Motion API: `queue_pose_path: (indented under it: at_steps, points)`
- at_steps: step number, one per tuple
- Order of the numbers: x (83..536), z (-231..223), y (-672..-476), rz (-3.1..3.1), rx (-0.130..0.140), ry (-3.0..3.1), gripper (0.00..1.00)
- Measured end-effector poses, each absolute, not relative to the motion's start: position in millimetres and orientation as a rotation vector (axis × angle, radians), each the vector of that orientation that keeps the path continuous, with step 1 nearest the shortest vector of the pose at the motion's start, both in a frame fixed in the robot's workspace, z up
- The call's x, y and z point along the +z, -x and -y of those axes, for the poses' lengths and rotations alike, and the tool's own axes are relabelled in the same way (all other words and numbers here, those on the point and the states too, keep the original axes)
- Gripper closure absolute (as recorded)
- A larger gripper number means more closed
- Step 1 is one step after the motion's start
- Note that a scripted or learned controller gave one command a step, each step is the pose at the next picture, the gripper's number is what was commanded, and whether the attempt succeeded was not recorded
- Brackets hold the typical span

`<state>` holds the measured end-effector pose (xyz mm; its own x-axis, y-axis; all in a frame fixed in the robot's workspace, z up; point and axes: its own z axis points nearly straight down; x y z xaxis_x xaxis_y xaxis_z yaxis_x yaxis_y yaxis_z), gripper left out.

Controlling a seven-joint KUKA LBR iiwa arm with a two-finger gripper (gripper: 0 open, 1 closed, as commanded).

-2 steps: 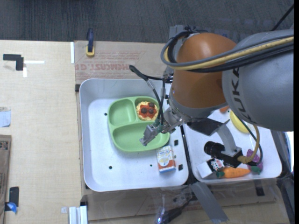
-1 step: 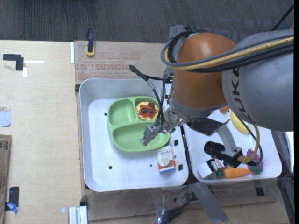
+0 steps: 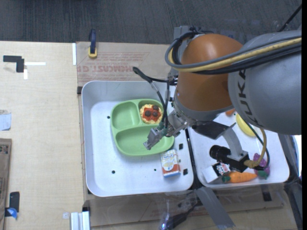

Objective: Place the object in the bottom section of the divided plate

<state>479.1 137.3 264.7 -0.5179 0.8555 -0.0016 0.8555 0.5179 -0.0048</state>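
Obs., single overhead view.

- Left bin [image 3: 96, 143] on the table [image 3: 38, 128] carries the green divided plate [image 3: 125, 143]. The plate lies toward the bin's far edge, nearer the right wall than the left.
- The arm [image 3: 206, 75] comes in over the wall shared by the two bins. The claw [image 3: 154, 140] hangs over the right end of the plate's bottom section, close to the plate's right rim.
- Claw state: you cannot tell from this slant whether it is apart or together, nor whether anything sits in it (grey metal against green, too small to resolve).
- You cannot tell which thing is the task's object. Nearest candidates:
  - A round yellow toy with red and dark spots [image 3: 151, 113] lies in the plate's upper right section. It is on the far side of the claw, near it, with the plate's inner ridge between them.
  - A small carton [image 3: 170, 164] stands on the bin floor outside the plate, toward the bin's near right corner. It is on the near side of the claw and slightly to its right.
- The rest of the bottom section, left of the claw, shows bare green.
- Right bin [image 3: 278, 171]: a carrot [image 3: 240, 177] lies by the near edge, and a yellow piece [image 3: 243, 126] shows at the edge of the arm.
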Motion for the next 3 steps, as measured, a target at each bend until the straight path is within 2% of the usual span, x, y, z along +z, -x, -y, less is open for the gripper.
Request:
queue_pose_path:
  at_steps: [1,2,3]
  points:
    - [272.8,-135.2,-480.3,2.734,0.012,1.545,1.0]
    - [272.8,-135.3,-480.3,2.734,0.012,1.545,0.0]
    - [280.8,-133.1,-481.5,2.732,0.017,1.548,1.0]
